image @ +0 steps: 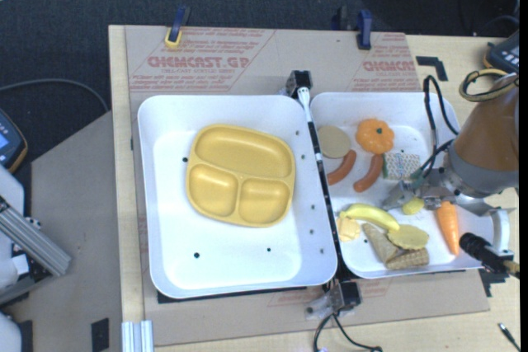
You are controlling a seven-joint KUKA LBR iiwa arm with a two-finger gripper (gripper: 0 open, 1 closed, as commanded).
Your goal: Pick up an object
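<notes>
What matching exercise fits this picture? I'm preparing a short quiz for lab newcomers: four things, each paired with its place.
Things:
1. yellow divided plate
2. toy pumpkin
3. banana
4. carrot

Places:
A. right bin, far end
B. right bin, beside the arm
C. left bin
D. right bin, near the divider between bins

Pairs: 1-C, 2-A, 3-D, 4-B

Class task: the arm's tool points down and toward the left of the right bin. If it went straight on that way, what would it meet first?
Probably the banana, just beyond the tool; depth is unclear.
</notes>
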